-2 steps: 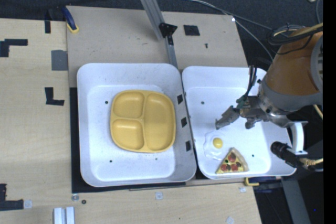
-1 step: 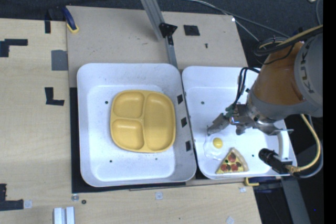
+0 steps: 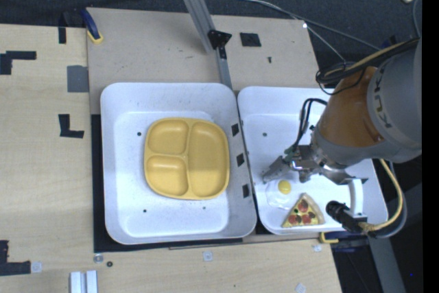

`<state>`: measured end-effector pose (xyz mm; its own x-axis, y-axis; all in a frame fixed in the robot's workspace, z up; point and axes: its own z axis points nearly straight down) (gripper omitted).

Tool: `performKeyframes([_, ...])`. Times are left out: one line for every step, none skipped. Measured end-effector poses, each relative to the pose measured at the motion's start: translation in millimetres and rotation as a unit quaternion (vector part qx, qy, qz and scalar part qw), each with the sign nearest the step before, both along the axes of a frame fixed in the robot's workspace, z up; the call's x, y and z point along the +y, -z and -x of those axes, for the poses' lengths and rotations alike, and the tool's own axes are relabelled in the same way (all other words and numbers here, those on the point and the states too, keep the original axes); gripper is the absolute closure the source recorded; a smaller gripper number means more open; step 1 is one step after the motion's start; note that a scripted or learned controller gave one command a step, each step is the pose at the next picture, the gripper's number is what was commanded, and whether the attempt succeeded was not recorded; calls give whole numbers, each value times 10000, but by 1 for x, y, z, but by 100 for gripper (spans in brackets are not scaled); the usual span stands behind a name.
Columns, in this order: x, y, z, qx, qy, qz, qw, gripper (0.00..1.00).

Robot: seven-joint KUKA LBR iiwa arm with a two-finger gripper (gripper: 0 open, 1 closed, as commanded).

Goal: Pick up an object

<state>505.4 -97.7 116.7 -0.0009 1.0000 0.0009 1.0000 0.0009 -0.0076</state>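
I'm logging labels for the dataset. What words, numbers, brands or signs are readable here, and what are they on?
None can be read: no lettering shows on the yellow three-compartment plastic plate, the toy pizza slice, the white bins or the grey arm with its orange band. Black tape patches on the bench are blank.

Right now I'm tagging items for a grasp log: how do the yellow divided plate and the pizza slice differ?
The yellow divided plate is much larger than the pizza slice. The plate is a rounded square in plain yellow; the slice is a triangle with red toppings. The plate lies in the left bin, the slice in the right bin near the gripper. Both lie flat.
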Motion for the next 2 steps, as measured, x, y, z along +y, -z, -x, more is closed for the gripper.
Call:
performKeyframes([1, -12, -1, -12, -5, -3, 10000, 100])
performKeyframes([-4, -57, 5, -44, 4, 6, 10000, 100])
